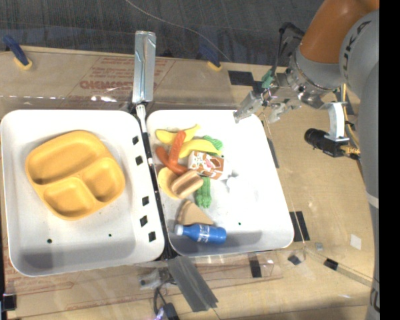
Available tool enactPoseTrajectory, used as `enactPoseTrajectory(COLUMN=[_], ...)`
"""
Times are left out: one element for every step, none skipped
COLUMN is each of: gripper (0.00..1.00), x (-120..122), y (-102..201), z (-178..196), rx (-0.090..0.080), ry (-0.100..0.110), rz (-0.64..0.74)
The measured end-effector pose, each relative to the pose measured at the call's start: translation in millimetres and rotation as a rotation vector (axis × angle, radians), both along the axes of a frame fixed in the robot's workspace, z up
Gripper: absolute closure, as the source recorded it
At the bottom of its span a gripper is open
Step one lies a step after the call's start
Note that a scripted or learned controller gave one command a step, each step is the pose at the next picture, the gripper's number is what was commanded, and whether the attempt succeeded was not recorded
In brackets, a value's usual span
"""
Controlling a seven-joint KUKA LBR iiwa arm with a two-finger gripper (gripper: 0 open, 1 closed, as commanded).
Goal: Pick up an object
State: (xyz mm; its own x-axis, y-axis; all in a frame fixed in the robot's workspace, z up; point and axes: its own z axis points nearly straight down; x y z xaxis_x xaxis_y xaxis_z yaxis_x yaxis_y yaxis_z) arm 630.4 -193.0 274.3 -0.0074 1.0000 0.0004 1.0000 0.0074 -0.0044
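The right bin (267, 199) holds a pile of toy food: a yellow banana (187, 141), an orange carrot-like piece (177, 147), a green item (207, 191), a small printed carton (207, 164), a hot dog in a bun (183, 184), a tan wedge (190, 213) and a blue bottle (201, 233) lying near the front wall. My gripper (257, 109) hangs above the right bin's far right corner, apart from the pile. Its two fingers are spread, with nothing between them.
The left bin (13, 239) holds a yellow divided tray (75, 173). A metal post (143, 69) stands behind the divider between the bins. The arm's grey and orange body (337, 25) fills the upper right. Bare bench lies right of the bins.
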Motion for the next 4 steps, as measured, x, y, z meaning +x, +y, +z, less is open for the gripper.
enactPoseTrajectory(gripper=[0.00,0.00,0.00,1.00], x=[0,-55,6,8], y=[0,1,13,13], z=[0,-108,-180,-168], rx=[0.000,0.000,0.000,0.000], ry=[0.000,0.003,0.000,-0.003], rz=[0.000,0.074,-0.147,-0.141])
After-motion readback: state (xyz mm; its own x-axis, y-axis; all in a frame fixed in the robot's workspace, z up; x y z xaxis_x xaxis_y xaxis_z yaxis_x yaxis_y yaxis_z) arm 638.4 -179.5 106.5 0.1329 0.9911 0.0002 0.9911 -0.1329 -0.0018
